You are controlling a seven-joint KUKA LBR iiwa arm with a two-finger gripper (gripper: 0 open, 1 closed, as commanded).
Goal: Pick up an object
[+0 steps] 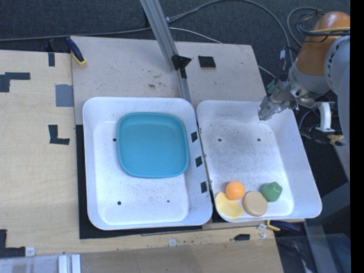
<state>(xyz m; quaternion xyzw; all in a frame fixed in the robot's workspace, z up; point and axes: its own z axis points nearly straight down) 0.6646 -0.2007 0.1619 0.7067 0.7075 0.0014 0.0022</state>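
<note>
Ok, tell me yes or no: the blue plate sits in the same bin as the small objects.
No: the blue plate lies in the left bin, while the small objects cluster in the right bin.

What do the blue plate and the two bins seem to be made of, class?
Blue plate: probably plastic, smooth and evenly coloured, with a soft sheen and rounded moulded corners. Left bin and right bin: likely moulded white plastic, matt, scuffed and speckled with dark marks.
</note>
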